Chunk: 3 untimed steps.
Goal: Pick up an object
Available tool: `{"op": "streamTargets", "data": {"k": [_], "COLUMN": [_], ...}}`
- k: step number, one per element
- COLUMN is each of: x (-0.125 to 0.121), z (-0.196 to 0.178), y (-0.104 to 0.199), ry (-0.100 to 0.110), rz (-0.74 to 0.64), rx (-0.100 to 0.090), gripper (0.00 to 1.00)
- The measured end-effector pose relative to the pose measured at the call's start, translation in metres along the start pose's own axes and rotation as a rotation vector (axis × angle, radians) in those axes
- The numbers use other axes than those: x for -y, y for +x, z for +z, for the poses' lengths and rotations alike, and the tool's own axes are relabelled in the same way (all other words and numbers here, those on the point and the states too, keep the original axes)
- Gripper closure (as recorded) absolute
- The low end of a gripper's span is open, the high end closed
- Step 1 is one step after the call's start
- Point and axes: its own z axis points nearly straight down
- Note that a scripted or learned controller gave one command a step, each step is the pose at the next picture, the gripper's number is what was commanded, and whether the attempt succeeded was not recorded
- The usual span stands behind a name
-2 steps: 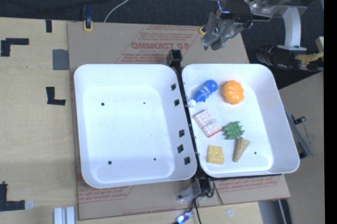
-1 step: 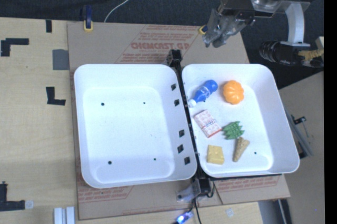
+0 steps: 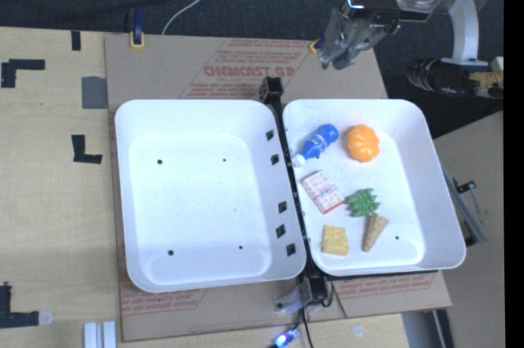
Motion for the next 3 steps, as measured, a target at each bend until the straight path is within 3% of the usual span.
{"op": "streamTargets", "data": {"k": [3], "x": [-0.001], "z": [-0.029], "y": [0.0], "ry": [0.002], "rz": [-0.001], "rx": [0.001], "gripper": [1.0]}}
